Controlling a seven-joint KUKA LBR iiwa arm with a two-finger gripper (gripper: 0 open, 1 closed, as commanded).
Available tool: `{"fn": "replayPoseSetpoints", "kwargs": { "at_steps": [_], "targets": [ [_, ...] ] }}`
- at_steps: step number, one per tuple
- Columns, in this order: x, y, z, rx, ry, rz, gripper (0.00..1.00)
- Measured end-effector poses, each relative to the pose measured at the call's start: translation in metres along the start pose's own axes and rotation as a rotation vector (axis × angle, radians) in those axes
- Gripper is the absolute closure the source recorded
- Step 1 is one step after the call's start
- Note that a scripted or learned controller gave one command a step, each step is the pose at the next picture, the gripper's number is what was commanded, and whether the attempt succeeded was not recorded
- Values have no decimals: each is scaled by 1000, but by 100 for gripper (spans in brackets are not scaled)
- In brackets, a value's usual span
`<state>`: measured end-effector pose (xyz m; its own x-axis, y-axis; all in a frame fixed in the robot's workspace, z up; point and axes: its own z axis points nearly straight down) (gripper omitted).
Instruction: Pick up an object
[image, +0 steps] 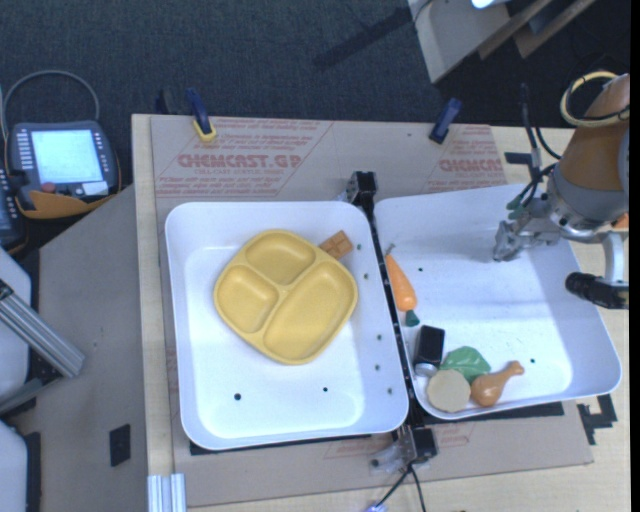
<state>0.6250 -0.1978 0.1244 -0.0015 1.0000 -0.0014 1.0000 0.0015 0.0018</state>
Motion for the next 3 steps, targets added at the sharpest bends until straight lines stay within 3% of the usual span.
{"fn": "replayPoseSetpoints", "kwargs": {
  "at_steps": [1,3],
  "targets": [
    [-1,2,-65,-8,-2,0,100],
    [-5,4,-156,-6,-2,0,100]
  ]
}}
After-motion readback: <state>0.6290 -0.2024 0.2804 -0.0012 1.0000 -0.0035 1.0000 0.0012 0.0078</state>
